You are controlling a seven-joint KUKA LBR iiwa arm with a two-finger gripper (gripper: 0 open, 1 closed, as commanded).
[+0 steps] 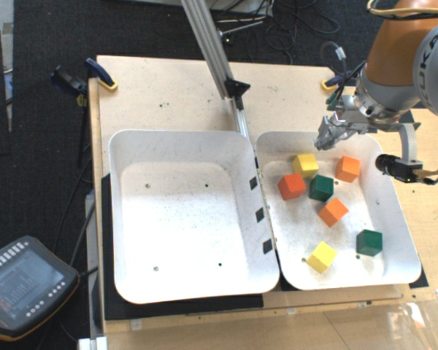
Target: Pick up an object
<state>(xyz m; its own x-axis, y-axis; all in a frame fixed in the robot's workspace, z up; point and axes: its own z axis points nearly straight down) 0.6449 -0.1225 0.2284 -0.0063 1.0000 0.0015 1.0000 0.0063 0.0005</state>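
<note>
Scanning from far left of the gripper [327, 141], the left bin [124, 195] lies well apart from it, its raised rim meeting the right bin [394, 217] at a shared seam, so any lift has to clear that ridge only if the arm crosses over. Nearer, down and left of the fingertips, a red cube [292, 186] sits touching or almost touching a yellow cube [305, 165], which lies just below the gripper and is probably the likeliest pick, being closest. A dark green cube [321, 187] crowds both from below, leaving little room for a finger on that side. Further below the gripper lie an orange cube [333, 211] and a second yellow cube [322, 256], each standing free with open floor around. Just right of the gripper and slightly lower, another orange cube [347, 168] sits apart from the cluster, easier to straddle. Far below and right, a green cube [369, 242] rests near the bin's right wall. The gripper hovers above the bin's back edge with nothing between its fingers; whether they are spread I cannot tell.
</note>
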